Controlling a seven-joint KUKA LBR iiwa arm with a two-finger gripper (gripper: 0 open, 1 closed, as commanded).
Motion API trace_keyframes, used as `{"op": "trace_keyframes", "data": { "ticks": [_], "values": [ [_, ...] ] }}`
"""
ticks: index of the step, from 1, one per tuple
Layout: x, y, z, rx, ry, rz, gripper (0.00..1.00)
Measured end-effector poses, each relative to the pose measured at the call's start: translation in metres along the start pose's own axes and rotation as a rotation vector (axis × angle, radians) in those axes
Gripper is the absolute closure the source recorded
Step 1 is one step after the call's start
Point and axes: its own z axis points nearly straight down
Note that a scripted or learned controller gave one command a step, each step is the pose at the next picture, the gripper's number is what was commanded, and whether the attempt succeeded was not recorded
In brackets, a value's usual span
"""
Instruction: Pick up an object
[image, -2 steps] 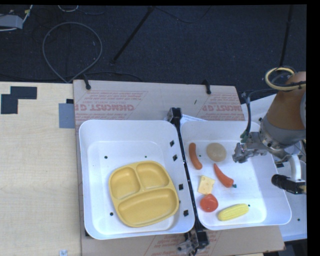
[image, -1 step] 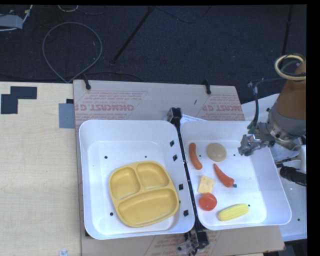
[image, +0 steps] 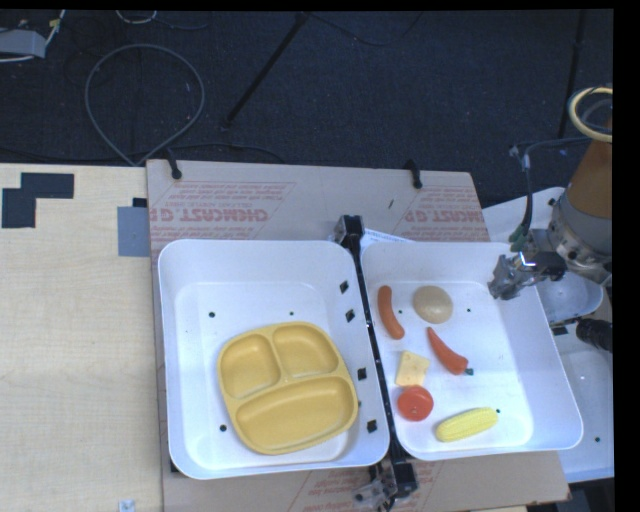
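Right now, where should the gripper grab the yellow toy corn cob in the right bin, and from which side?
Probably grip the yellow toy corn cob across its middle, coming straight down. It lies flat, long axis roughly left-right, with open floor on both long sides; the red tomato sits off its left end.

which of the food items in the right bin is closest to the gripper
The round beige potato, at the bin's far side. It lies nearest the gripper; the red pepper, sausage, cheese, tomato and corn lie farther away.

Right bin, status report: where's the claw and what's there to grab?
Claw at right bin's far right rim, holding nothing. Six toy foods loose. Nothing in the way.
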Motion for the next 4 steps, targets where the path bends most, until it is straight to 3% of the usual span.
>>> {"op": "trace_keyframes", "data": {
  "ticks": [1,4],
  "values": [
    [0.062,0.003,-0.001,0.005,0.004,-0.003,1.00],
    [0.210,-0.007,0.030,0.008,0.003,-0.002,1.00]
  ]
}}
